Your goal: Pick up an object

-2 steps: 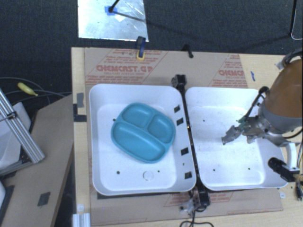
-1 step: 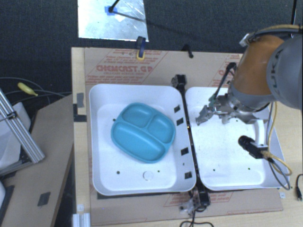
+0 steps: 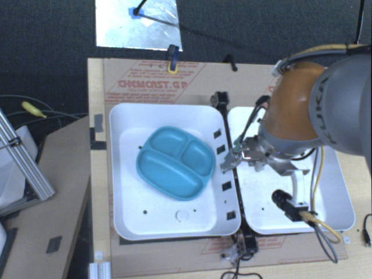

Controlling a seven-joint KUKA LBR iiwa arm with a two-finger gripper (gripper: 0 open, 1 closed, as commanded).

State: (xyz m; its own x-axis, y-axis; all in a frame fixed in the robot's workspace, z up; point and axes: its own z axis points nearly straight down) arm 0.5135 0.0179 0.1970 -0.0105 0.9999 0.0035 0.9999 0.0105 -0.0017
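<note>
A blue tray [image 3: 175,161], oval with three compartments, lay flat in the middle of the left bin [image 3: 125,150]. The pincer [image 3: 229,158] hung at the divide between the two bins, just right of the tray and apart from it; whether it was released or clenched could not be told, and nothing was visible in it. The grey arm [image 3: 325,103], with its orange band, reached in from the right over the right bin [image 3: 340,205], trailing cables. Both white bins sat side by side on brown cardboard [image 3: 151,83] on the counter [image 3: 64,156]. A shiny sheet [image 3: 136,16] lay beyond.
</note>
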